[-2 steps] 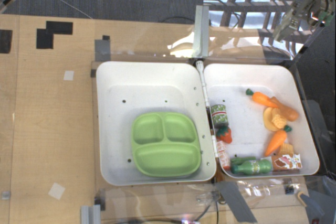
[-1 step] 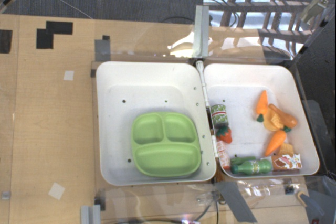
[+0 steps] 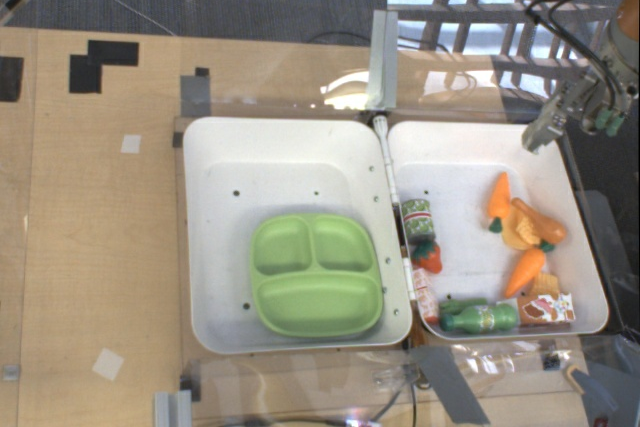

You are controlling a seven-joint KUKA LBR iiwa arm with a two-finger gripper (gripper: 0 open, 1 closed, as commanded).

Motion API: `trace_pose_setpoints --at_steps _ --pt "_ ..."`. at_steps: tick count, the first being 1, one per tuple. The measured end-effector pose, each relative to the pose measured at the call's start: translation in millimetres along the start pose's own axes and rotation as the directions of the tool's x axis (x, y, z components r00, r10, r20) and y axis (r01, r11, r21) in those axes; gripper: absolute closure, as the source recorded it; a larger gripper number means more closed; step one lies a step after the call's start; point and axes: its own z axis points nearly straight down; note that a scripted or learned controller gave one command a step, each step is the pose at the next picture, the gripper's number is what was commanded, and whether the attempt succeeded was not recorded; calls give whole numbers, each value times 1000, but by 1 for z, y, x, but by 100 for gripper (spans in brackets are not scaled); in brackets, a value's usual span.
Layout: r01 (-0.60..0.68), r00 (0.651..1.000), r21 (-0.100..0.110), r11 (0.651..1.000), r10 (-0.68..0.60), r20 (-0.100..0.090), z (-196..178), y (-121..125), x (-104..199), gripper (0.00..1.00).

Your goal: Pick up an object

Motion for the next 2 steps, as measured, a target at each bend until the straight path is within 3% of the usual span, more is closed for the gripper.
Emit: trace_pose_setpoints --at_steps 1,2 --pt "5 1000 -6 1000 -5 18 -18 2 -2 100" --pt "-120 993 -6 993 120 12 -82 36 -30 100"
